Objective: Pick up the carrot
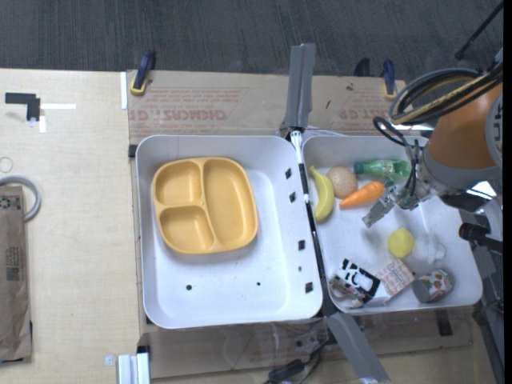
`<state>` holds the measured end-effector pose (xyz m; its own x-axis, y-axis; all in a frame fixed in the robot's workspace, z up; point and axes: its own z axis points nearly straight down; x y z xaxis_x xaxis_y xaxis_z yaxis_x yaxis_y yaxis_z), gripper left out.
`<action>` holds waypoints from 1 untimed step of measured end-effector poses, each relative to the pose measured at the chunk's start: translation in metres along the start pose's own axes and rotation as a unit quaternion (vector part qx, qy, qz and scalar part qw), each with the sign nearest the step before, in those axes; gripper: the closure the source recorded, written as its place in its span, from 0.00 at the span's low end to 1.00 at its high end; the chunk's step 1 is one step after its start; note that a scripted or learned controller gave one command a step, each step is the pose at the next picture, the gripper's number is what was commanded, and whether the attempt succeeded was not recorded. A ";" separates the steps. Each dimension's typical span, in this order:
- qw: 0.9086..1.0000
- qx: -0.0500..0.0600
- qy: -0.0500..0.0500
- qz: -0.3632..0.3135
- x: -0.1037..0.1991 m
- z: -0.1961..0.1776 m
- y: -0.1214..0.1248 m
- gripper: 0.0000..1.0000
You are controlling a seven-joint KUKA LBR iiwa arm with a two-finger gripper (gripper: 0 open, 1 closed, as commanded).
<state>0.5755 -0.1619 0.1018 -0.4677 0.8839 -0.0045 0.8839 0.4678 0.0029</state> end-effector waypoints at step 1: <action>1.000 0.004 0.003 -0.022 0.002 0.012 0.071 0.00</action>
<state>0.6374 -0.1273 0.0905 -0.5069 0.8620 0.0011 0.8620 0.5069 -0.0049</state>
